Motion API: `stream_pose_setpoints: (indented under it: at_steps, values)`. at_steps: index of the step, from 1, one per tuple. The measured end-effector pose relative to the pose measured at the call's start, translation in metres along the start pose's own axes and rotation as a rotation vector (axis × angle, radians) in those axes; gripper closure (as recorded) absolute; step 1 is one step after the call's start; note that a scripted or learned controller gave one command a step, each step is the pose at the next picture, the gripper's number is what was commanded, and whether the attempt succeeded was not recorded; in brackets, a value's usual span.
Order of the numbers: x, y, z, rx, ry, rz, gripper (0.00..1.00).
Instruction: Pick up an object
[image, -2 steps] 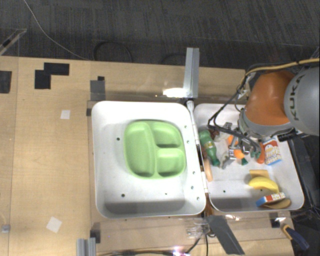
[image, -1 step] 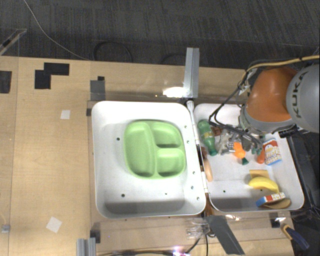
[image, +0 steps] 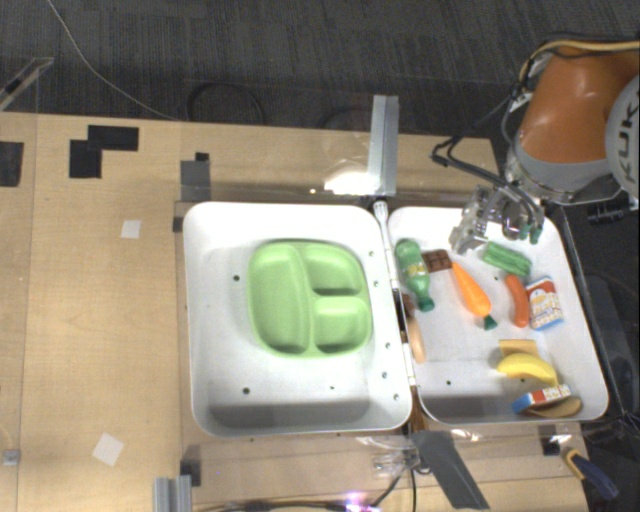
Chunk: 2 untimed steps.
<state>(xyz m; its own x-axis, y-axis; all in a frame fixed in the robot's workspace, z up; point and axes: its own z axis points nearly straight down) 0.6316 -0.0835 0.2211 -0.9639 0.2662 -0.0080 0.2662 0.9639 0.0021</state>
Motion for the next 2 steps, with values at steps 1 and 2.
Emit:
stream_pose_setpoints:
  at_steps: [1,2]
  values:
    - [-0.002,0.046,0.003,-0.001,0.004,-0.082,1.00]
    - [-0.010,0.049,-0.024,0.002,0.004,0.148,1.00]
